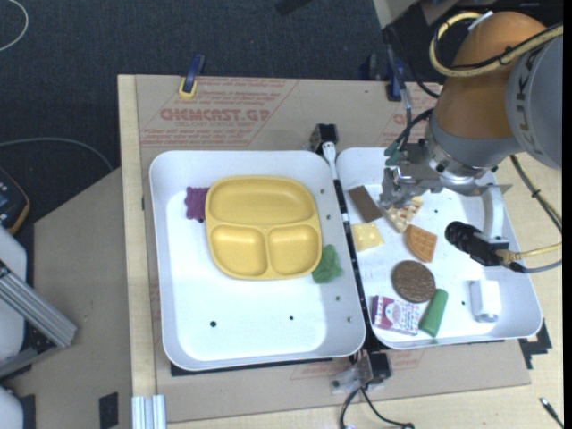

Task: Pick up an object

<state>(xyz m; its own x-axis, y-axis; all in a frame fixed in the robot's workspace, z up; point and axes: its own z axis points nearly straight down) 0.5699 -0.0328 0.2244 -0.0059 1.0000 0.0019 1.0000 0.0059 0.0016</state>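
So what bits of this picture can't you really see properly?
- The gripper, camera view: the arm's wrist covers it from above, so its jaws and anything in them are hidden.
- Purple thing: tucked partly under the yellow tray.
- Green thing: partly behind the tray's corner.
- Packet: its print is too small to read.
- Waffle piece: its top is hidden by the gripper.
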